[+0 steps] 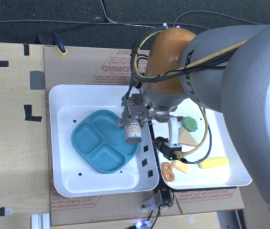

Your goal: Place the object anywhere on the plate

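The big grey arm (235, 75) runs off the right edge of the frame and covers the upper right part of the right bin (221, 175). Its orange band (166, 56) and wrist hide the jaws, so their state cannot be told. The small can (133, 131) at the plate's (97, 142) right rim is partly covered from above; its label is too small to read. A yellow wedge (188, 137) is partly hidden behind cables.
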`<action>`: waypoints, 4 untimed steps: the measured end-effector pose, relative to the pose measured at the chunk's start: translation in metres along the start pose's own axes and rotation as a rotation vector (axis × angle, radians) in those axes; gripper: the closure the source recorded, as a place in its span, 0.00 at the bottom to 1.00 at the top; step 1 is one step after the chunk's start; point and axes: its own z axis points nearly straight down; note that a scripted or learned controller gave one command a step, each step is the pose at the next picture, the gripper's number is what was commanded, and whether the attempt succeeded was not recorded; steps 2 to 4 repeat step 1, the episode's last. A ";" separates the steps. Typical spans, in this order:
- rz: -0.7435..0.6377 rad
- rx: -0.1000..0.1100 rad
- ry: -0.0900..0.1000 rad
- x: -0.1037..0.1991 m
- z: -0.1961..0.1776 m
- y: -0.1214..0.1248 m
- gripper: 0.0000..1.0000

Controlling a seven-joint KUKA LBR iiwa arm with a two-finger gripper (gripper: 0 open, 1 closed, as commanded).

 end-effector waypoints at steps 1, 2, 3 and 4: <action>0.004 -0.002 -0.001 -0.003 -0.001 0.001 0.00; 0.004 -0.002 -0.001 -0.003 -0.001 0.001 0.00; 0.004 -0.002 -0.001 -0.003 -0.001 0.001 0.00; 0.004 -0.002 -0.001 -0.003 -0.001 0.001 0.00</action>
